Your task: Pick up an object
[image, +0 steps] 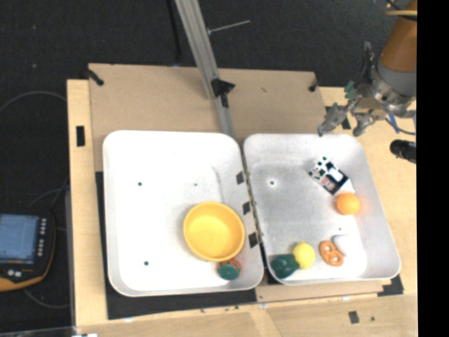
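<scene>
White and shallow, two bins are sitting side by side, the left bin point(140, 188) carrying one yellow bowl point(214, 230) near its front edge, the right bin point(280, 160) carrying one orange ball point(347, 203), while the gripper point(349, 120) is hovering open, holding nothing, above its back right corner.

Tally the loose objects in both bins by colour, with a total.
Yellow: 2, bowl, ball
Orange: 2, ball, ring-shaped piece
Green: 2, one by the bowl, one by the yellow ball
Black-and-white: 1, patterned block
Total: 7
</scene>
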You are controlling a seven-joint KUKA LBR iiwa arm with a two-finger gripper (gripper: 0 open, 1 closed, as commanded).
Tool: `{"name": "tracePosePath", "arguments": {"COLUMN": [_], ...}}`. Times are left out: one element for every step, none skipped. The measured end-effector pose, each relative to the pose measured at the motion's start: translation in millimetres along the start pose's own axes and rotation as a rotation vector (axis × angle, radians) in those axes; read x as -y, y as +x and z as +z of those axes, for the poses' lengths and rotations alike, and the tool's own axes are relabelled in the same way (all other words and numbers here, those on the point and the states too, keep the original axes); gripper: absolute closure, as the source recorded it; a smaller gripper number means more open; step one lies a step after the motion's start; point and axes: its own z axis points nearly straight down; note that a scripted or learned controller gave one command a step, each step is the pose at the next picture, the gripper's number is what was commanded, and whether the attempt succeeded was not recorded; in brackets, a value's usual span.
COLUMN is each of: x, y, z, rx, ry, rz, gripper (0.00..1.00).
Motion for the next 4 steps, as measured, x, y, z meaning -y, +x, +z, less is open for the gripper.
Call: {"name": "tracePosePath", "arguments": {"x": [0.1, -7.3, -2.8, -2.5], "y": [-0.4, 0.0, 5.7, 4.6], "z": [-0.1, 45.3, 105.7, 136.1], "rx": [0.001, 0.001, 0.0, 0.001], "ry": [0.001, 0.003, 0.005, 0.002], "rz": [-0.001, -0.001, -0.003, -0.005], "gripper": [0.0, 0.0, 0.0, 0.0]}}
